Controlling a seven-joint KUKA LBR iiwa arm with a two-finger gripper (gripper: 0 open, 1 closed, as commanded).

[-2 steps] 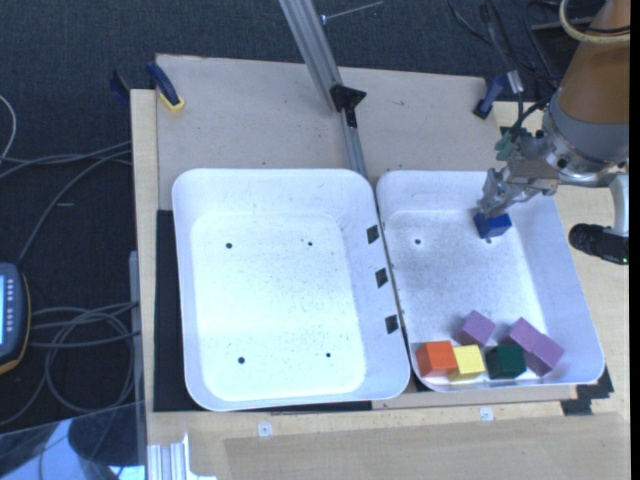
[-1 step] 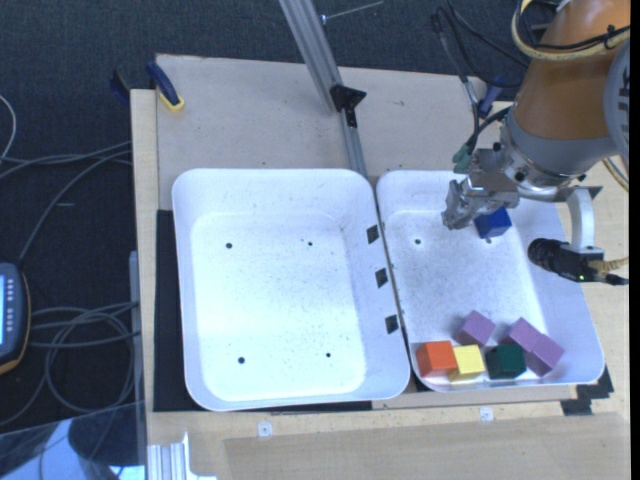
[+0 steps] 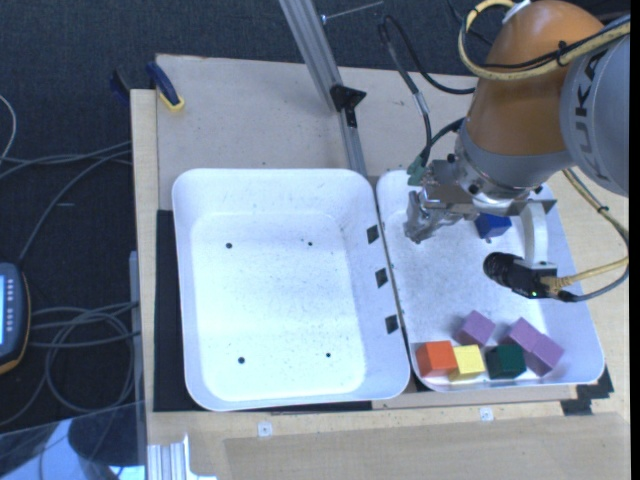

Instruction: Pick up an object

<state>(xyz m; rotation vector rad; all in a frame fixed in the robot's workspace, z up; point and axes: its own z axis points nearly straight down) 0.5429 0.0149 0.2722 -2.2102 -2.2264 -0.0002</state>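
The big grey arm (image 3: 545,78) hangs over the right bin (image 3: 440,298). Its gripper (image 3: 425,223) is up in the air, and I cannot tell if it holds anything. The blocks sit packed in the near corner: two purple blocks (image 3: 478,326), an orange cube (image 3: 435,356), a yellow cube (image 3: 468,360) and a green cube (image 3: 506,358). I think it should go straight down on one at the edge. They look hard, smooth and square.

white bins (image 3: 200,208), orange block (image 3: 435,357), yellow block (image 3: 468,361), green block (image 3: 506,360), purple blocks (image 3: 477,327)
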